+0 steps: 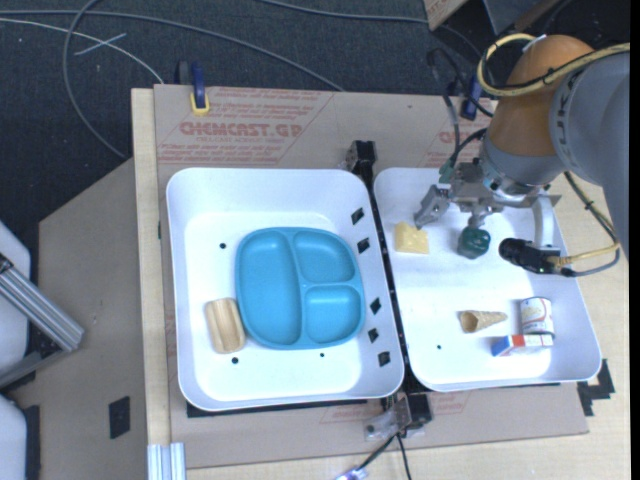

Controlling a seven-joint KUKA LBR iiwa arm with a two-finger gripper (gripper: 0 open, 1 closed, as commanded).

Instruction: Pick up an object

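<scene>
Jaws spread, pinching nothing, above the right bin (560, 368) by the cheese wedge (411, 239); arm (560, 108) reaching down.

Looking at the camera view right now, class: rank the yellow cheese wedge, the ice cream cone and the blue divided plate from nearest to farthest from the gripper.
1. Yellow cheese wedge, right bin, just left of the gripper.
2. Ice cream cone, right bin, toward its front edge.
3. Blue divided plate, over in the left bin.
</scene>
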